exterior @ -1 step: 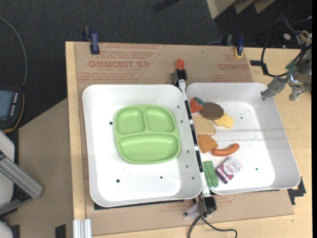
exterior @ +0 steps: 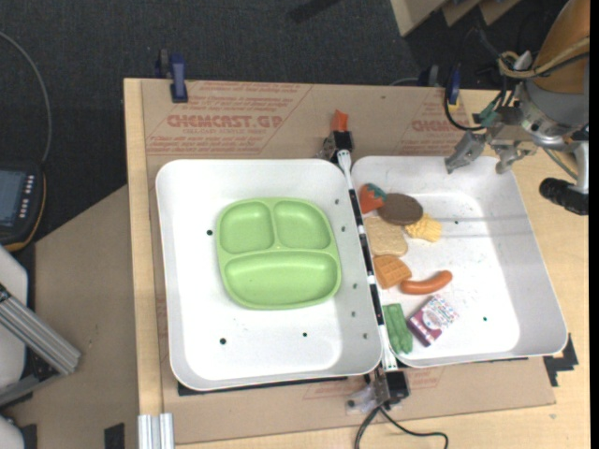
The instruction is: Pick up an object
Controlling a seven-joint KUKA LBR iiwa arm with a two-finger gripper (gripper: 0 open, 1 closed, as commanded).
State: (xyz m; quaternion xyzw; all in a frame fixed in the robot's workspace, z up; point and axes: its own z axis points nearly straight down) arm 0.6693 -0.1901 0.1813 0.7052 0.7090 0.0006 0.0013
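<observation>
Over in the right bin (exterior: 524, 251) we'd go for the sausage (exterior: 428, 282): light, firm, slick, so pinch mid-length. Gripper (exterior: 485, 160) hovers spread, holding nothing.

The bench (exterior: 145, 251) bears 2 white bins, left bin (exterior: 187, 325) and right bin (exterior: 524, 297), side by side.
</observation>
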